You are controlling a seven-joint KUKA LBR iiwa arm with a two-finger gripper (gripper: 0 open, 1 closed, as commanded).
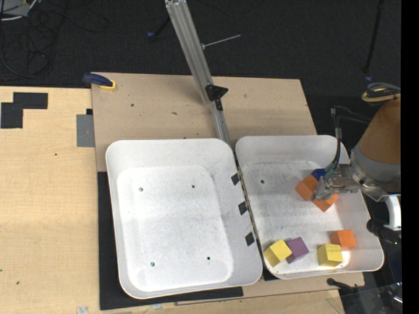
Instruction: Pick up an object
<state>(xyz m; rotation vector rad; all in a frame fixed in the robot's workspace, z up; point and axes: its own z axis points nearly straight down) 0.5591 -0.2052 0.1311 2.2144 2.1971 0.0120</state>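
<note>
The gripper (325, 190) is low in the right white plastic bin (281, 150), among a cluster of small blocks near the bin's right wall. An orange foam-like cube (306, 188) lies just left of the gripper, a second orange block (323, 205) just below it, and a blue piece (319, 173) is partly hidden behind. Whether the jaws are open, closed or gripping cannot be told at this resolution.

Along the near edge lie a yellow cube (278, 250) touching a purple cube (298, 247), plus a second yellow cube (329, 254) beside an orange cube (344, 239).

Handling judgement: the blocks appear light, rigid and matte. Take hold across two opposite flat faces, square to the cube; neighbours may obstruct jaw entry.
</note>
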